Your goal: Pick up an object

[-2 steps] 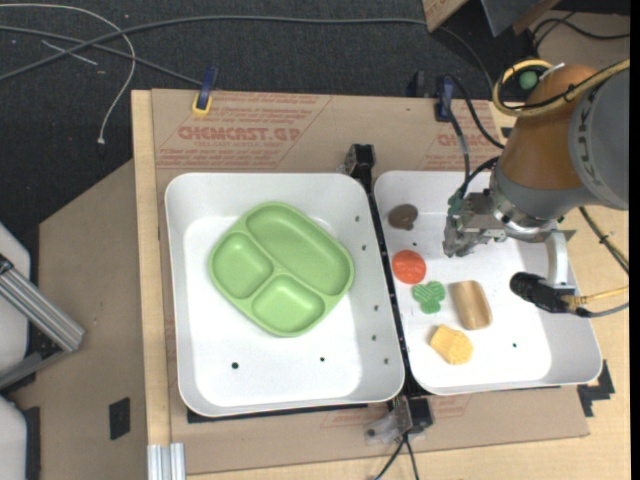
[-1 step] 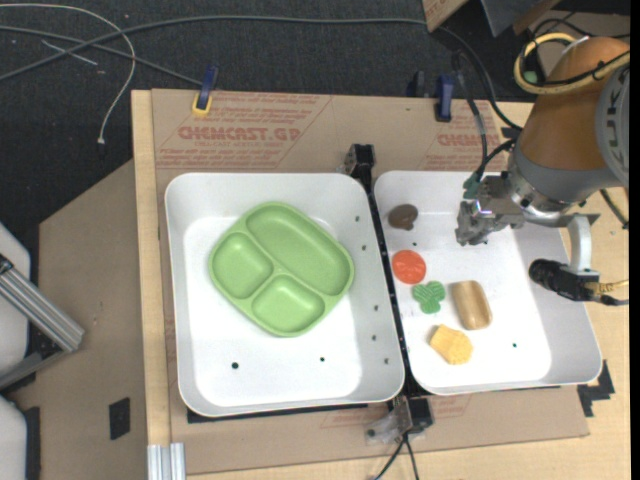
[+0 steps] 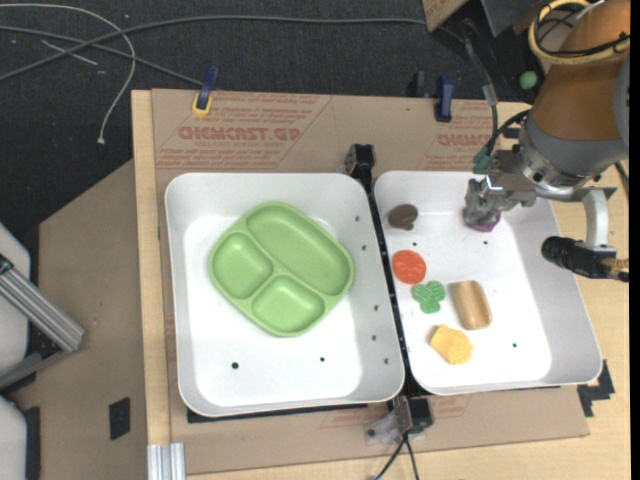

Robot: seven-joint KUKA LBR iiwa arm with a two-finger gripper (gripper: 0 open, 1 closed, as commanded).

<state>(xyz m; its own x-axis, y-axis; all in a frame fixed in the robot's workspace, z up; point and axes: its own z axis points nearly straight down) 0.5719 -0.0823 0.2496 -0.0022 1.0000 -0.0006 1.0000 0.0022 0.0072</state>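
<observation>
Camera view: gripper [image 3: 484, 211] low over right bin's [image 3: 560, 368] far end, purple item [image 3: 487, 224] directly beneath fingertips, touching or nearly. Finger state: can't tell. Brown piece [image 3: 402, 215] to its left; red [image 3: 408, 266], green [image 3: 429, 295], tan [image 3: 471, 303], yellow [image 3: 451, 344] items nearer camera.

R bin [image 3: 560, 363] front-right bare; toys [image 3: 440, 303] crowd its left.

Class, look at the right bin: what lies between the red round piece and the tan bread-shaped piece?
In the camera view, a small green leafy piece lies between the red round piece and the tan bread-shaped piece.
</observation>
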